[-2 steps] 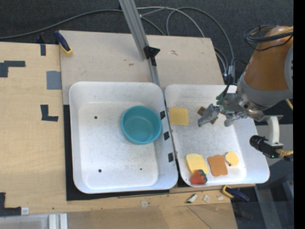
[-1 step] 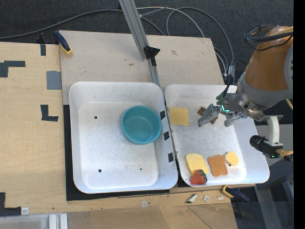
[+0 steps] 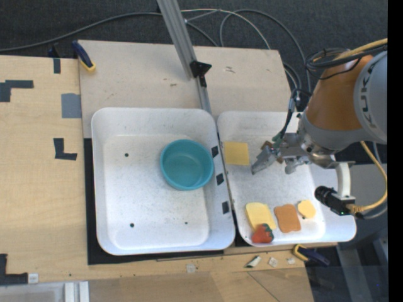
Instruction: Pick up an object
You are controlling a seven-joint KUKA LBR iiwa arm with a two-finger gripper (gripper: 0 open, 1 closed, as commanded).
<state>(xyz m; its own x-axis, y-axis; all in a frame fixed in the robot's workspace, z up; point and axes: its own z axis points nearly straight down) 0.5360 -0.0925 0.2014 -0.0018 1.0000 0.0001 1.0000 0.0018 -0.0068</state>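
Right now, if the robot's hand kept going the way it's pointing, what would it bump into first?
Probably the yellow square. The hand points toward the left side of the right bin, and that flat piece lies just ahead. Height is hard to judge, so it might touch the bin floor first.

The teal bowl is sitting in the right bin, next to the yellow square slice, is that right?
Not quite. The camera view shows the teal bowl sitting in the left bin. The yellow square slice lies in the right bin, just across the divide from the bowl.
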